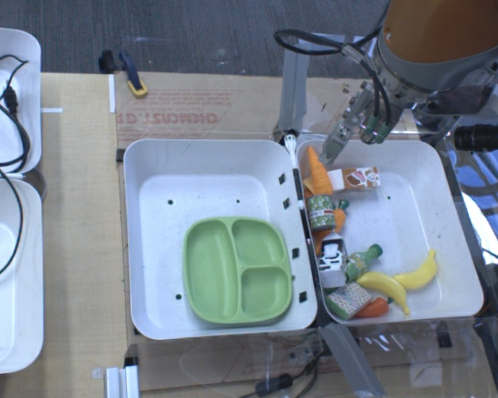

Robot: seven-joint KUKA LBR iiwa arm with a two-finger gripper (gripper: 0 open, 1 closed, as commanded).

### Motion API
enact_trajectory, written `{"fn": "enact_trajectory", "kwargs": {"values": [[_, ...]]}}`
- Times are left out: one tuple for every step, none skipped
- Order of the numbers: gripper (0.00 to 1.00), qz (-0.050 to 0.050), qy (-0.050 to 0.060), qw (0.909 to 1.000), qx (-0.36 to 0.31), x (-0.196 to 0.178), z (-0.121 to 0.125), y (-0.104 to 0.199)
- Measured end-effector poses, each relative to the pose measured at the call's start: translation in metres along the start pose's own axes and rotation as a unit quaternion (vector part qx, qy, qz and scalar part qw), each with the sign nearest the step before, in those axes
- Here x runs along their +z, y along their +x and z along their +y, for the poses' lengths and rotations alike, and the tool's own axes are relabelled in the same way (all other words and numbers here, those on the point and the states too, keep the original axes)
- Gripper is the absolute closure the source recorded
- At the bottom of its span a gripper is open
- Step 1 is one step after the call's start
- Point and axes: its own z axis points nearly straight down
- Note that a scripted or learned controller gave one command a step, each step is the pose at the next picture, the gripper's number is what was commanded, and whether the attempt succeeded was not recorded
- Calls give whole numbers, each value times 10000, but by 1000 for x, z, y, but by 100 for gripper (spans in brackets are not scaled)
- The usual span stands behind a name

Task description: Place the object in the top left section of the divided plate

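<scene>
Grey arm with orange band entering from upper right, angled down-left, its pincer (336, 149) empty, finger spread not discernible, hovering over right bin's (448, 222) far-left corner above orange carrot (316, 172); green divided plate (236, 269) lies in left bin (149, 222)

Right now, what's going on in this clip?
A KUKA arm reaches in from the right, its gripper hovering over the far left corner of the right bin, just above an orange carrot-like toy. That bin also holds toy food: two bananas, a small can, a carton. The green divided plate sits in the left bin with nothing in its sections, so no placement has been made yet.
</scene>
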Motion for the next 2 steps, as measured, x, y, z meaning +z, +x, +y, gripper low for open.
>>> {"fn": "enact_trajectory", "kwargs": {"values": [[100,12,5,9970,-780,81,-39,59],[100,13,2,9894,-1451,163,-21,70]]}}
